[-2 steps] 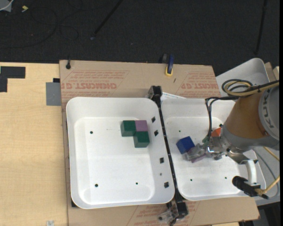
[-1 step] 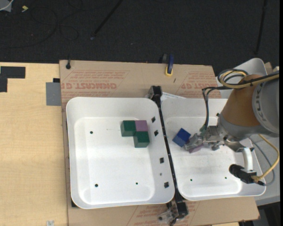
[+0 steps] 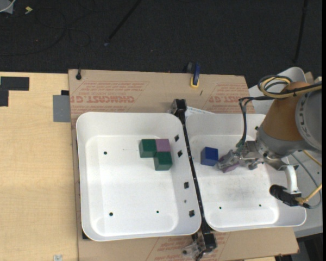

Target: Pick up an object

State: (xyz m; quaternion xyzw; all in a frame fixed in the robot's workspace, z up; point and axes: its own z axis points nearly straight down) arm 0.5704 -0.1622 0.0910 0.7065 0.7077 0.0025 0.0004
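Now, from the one camera above the bench, two shallow white plastic bins are seen side by side on a sheet of brown cardboard (image 3: 125, 94). The left bin (image 3: 98, 211) fills the middle of the frame, and the right bin (image 3: 244, 213) lies toward the right edge. A row of black clips (image 3: 186, 170) is set along the line where the two bins meet, likely so that they are kept from sliding apart.

Near the middle of the left bin, a dark green L-shaped block (image 3: 155, 152) is seen with a small purple cube (image 3: 163, 144) tucked into its corner, the two touching. They are well apart from the arm.

In the upper left part of the right bin, a small blue cube (image 3: 209, 156) sits alone. Just to its right, the grey metal gripper (image 3: 228, 162) is held low over the bin floor, very near the cube, with the grey and orange arm (image 3: 285, 124) reaching in from the right edge. The gripper is probably placed there because the blue cube is the thing meant to be picked up. Nothing is seen held by the gripper, and the cube rests on the bin floor. How far the gripper is open cannot be told, since that part is blurred.
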